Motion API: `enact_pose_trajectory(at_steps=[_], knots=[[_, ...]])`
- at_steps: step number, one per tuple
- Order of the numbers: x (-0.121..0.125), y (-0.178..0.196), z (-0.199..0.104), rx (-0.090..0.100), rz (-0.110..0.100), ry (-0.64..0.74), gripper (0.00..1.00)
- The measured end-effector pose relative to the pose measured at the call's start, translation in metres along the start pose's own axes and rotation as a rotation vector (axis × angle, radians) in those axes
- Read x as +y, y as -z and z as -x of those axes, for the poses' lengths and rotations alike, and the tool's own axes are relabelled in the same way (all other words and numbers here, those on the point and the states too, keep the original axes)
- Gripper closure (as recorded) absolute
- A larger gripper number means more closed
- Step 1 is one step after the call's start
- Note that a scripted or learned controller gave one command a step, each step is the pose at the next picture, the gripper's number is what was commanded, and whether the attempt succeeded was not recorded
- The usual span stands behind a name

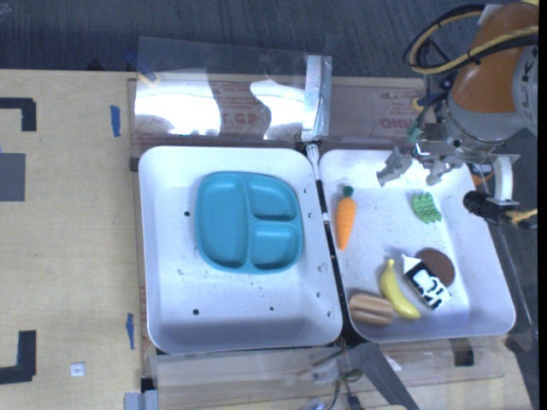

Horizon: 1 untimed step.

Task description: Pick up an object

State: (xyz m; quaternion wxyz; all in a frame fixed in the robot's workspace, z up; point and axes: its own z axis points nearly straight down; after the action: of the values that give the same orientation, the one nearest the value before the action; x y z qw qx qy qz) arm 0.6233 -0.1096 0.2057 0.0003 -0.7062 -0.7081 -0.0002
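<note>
2 white bins sitting on the worktop, 5 toy foods in the right one.
Right bin point(487, 254) is holding 1 tapered orange carrot point(344, 219), 1 bumpy green piece point(425, 207), 1 curved yellow banana point(397, 290), 1 tan bun-shaped thing point(370, 308) and 1 brown disc point(437, 265). Left bin point(162, 229) is carrying 1 smooth teal divided plate point(249, 221). End effector point(416, 167) is hovering over the right bin, fingers spread apart, gripping nothing.

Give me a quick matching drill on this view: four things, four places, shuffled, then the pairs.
Things:
1 tray
2 carrot
3 hot dog
4 gripper

Places:
A right bin, near corner by the divider
B left bin, middle
C above the right bin's far end
D right bin, along the divider, green top pointing away

Pairs: 1-B, 2-D, 3-A, 4-C
</note>
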Motion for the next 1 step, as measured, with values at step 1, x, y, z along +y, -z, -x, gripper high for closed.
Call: enact_pose_trajectory(at_steps=[1], knots=[[0.0310,-0.0934,-0.0105,0.000,-0.004,0.151,0.00]])
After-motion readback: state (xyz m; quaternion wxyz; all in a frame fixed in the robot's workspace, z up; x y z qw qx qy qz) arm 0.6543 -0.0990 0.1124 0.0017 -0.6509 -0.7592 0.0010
